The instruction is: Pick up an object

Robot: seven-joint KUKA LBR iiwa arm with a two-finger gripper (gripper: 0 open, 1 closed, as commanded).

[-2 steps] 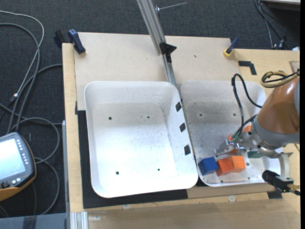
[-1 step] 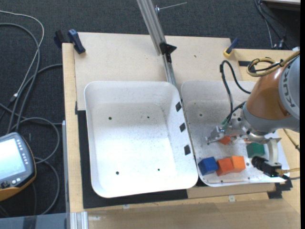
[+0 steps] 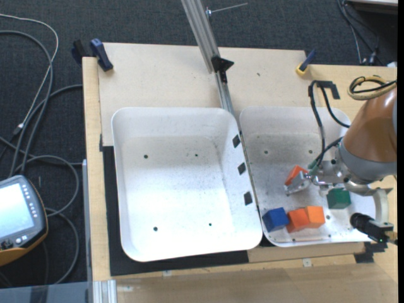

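Note:
In the right bin (image 3: 278, 131) a small orange-red object (image 3: 293, 175) lies or hangs just left of my gripper (image 3: 304, 180), touching or nearly touching its tip. The gripper's metal end reaches in from the right, under the grey and orange wrist (image 3: 369, 141). Just right of the gripper, partly under the arm, sits a green cube (image 3: 339, 198). Along the bin's front edge rest a blue cube (image 3: 275, 218) and an orange block (image 3: 307, 218). Whether the orange-red object is gripped is not visible.
The left bin (image 3: 126, 169) adjoins the right one across a raised divide with black clips (image 3: 242, 168). A slanted metal rail (image 3: 202, 30) runs from the top to the bins' junction. Black cables (image 3: 319, 115) loop over the right bin's back corner.

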